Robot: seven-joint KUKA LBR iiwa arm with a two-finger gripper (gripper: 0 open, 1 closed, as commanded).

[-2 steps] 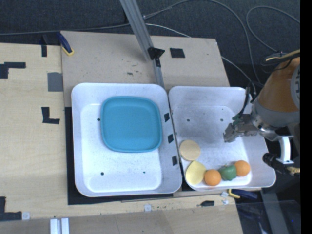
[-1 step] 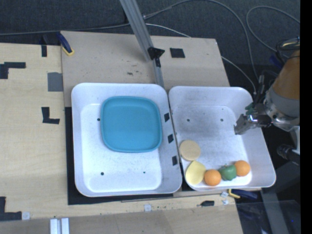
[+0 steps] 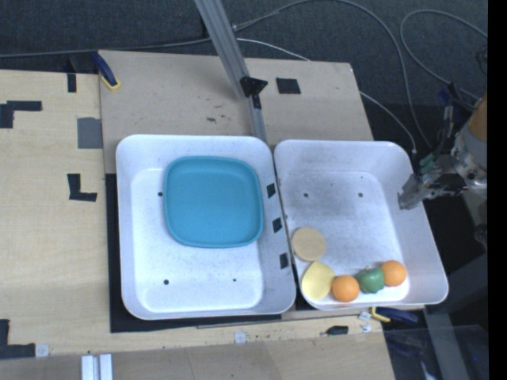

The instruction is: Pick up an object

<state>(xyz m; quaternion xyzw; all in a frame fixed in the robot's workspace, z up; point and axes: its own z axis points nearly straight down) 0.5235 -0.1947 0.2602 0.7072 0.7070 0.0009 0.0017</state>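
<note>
My gripper [image 3: 410, 194] hangs over the right rim of the right bin [image 3: 341, 161], with nothing between its fingers as far as I can see. Along that bin's near edge lie a tan disc [image 3: 308, 243], a pale yellow piece [image 3: 317, 280], an orange ball [image 3: 344, 288], a green object [image 3: 370, 279] and a second orange ball [image 3: 394, 273]. These objects sit well below and left of the gripper. The left bin [image 3: 142, 275] holds a blue square plate [image 3: 213, 201].
A grey metal pole [image 3: 226, 38] slants from the top down to the seam between the bins. Cables [image 3: 380, 30] loop over the dark floor at the upper right. The wooden bench [image 3: 47, 236] extends to the left.
</note>
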